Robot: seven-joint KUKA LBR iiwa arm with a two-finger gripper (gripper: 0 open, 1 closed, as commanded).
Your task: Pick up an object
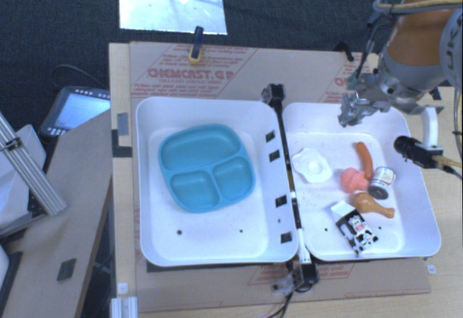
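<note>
An orange sausage-shaped toy [364,158] lay in the right white bin [416,237], near its back edge, long axis running front to back. The gripper [351,113] hovered just behind it and toward the bin's back left corner; how wide it stood could not be told. Nearby sat a white fried-egg toy [311,165], a pink lump [353,179], a small can [381,181], a drumstick toy [372,204] and a black-and-white carton [354,226]. Bare floor lay around the sausage's far end.
</note>
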